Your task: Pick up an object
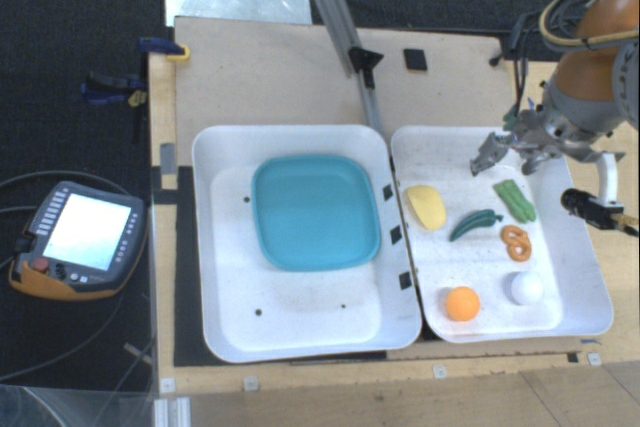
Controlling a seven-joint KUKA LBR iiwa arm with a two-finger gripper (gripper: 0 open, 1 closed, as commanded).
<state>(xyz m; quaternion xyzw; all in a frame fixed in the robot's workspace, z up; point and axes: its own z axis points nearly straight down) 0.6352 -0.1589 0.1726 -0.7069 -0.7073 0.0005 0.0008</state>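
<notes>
Right bin [575,310]: yellow piece [426,207] near left wall, dark green pepper [474,223], light green piece [515,200], pretzel [516,242], orange ball [461,303], white ball [524,288]. Tool [512,155] over back edge, fingers spread, holding nothing. Left bin [215,315]: teal plate [315,212].

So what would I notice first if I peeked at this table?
Probably the big blue plate lying in the left bin. Then the toy food in the right bin: an orange ball, a yellow piece and a pretzel, with the robot's gripper hanging above the bin's far end.
</notes>
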